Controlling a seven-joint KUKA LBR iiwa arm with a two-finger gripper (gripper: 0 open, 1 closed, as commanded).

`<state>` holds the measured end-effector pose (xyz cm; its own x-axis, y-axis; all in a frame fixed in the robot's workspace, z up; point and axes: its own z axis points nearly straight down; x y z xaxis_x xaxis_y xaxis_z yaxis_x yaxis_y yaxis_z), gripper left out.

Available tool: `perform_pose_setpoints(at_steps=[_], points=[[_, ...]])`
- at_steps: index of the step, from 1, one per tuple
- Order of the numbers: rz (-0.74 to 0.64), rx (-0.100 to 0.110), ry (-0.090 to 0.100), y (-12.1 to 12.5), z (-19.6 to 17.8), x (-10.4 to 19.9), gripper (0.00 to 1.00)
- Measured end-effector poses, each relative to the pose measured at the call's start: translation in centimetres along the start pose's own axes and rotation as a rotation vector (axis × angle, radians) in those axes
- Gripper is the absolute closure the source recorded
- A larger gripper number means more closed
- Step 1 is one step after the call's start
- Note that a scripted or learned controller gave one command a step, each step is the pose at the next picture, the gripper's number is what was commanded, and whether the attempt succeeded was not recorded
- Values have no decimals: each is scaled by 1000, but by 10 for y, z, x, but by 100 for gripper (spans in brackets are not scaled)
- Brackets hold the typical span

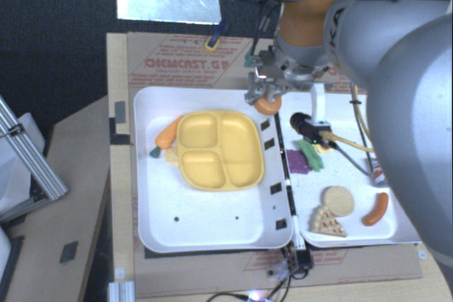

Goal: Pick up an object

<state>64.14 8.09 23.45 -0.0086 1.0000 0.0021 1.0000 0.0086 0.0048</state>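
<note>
My gripper (265, 98) hangs over the back right corner of the left bin (145, 152), near the wall between the two bins. A small round orange piece (267, 107) sits between its fingertips, and the fingers are shut on it. It looks lifted clear of the bin floor. In the left bin lies a yellow divided plate (216, 150), with a carrot (168, 132) against its left edge.
The right bin (354, 237) holds a green piece (309, 153) lying on a purple piece (298, 163), a round tan biscuit (338, 200), a waffle wedge (328, 222) and a red sausage (375, 208). The arm's large grey body covers the right side.
</note>
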Motion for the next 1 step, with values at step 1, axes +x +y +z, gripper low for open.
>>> perform_pose_setpoints(at_steps=[1], points=[[3, 4, -2, -7, 21, 1, 100]])
